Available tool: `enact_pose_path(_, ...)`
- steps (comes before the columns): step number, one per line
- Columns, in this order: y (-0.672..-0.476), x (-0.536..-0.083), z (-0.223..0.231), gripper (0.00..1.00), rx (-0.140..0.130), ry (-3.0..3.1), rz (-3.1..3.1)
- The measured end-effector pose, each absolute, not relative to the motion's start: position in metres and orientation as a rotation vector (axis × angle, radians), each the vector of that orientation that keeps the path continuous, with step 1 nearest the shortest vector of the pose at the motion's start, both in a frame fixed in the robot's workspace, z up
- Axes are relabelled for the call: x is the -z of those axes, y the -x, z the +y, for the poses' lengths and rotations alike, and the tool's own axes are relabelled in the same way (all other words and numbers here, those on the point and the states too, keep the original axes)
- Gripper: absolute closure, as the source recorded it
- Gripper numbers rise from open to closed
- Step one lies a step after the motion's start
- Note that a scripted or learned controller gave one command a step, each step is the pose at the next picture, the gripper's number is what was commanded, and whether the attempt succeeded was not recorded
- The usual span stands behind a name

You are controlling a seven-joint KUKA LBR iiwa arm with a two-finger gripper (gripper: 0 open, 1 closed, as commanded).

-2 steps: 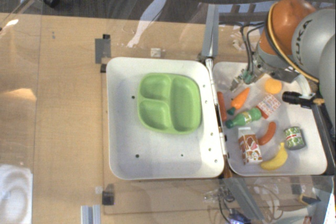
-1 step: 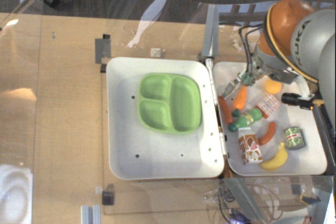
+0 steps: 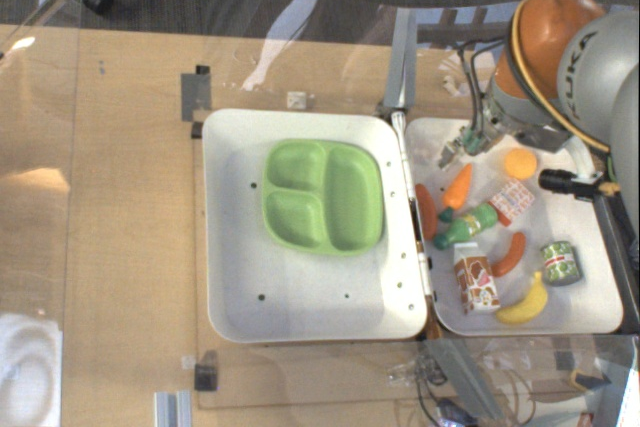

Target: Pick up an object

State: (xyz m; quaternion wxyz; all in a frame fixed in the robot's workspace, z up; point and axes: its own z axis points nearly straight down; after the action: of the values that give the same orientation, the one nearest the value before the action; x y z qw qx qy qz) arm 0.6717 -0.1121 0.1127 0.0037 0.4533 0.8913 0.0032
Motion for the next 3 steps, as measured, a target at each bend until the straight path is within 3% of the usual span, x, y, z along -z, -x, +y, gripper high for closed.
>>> enact_pose_path(1,-0.670,-0.111,-0.109,0.00,-0.008,-1.422,2.809)
enact_pose_path(2,-0.620,-0.094,-0.155,0.00,-0.009,-1.436,2.772)
enact_pose_path(3,-0.625,-0.109,-0.154,1.00,-0.018,-1.427,2.760)
